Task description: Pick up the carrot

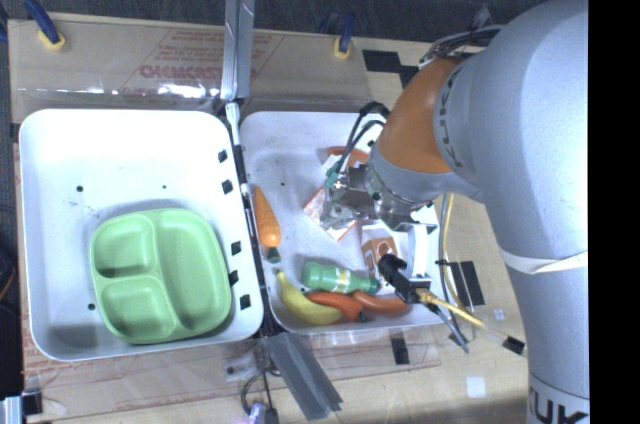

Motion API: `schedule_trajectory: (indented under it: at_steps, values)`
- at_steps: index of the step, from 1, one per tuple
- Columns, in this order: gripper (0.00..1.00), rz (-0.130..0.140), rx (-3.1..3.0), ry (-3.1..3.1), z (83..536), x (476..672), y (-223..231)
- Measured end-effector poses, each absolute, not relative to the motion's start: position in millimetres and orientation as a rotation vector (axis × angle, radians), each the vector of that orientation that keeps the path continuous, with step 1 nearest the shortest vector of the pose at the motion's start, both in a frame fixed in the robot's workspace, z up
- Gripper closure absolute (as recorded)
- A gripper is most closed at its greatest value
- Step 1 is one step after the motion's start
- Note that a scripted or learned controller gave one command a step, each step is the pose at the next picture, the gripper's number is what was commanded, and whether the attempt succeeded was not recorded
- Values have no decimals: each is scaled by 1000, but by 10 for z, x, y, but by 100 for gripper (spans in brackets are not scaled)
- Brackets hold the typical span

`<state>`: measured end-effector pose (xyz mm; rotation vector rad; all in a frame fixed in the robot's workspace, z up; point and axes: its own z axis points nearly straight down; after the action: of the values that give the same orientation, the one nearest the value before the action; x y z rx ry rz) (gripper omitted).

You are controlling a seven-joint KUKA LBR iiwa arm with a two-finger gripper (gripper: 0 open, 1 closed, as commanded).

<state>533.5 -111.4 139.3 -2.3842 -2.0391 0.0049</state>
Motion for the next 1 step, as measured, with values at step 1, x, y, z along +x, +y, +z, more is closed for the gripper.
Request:
schedule_trajectory:
  at_steps: [1]
  values:
    - [100,1,-2202,-2238,2495,5555,-1067]
